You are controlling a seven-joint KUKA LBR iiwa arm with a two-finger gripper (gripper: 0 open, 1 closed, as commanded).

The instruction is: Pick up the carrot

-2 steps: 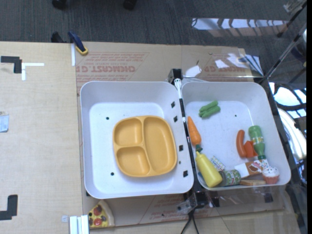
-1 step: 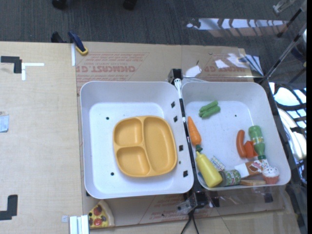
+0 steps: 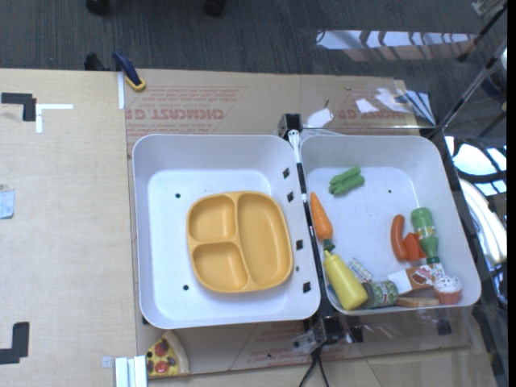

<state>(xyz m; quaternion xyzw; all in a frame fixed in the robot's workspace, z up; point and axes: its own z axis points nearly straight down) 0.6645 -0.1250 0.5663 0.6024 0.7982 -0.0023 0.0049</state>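
one carrot (image 3: 321, 217) lies against the right bin's (image 3: 439, 164) left wall.

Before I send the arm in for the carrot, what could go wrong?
1. The carrot lies hard against the right bin's left wall, so one finger may strike the wall or find no gap there.
2. The mustard bottle sits just below the carrot's tip; a low or tilted approach could nudge it or catch it instead.
3. The orange-red sausage looks similar and might be mistaken for the carrot.
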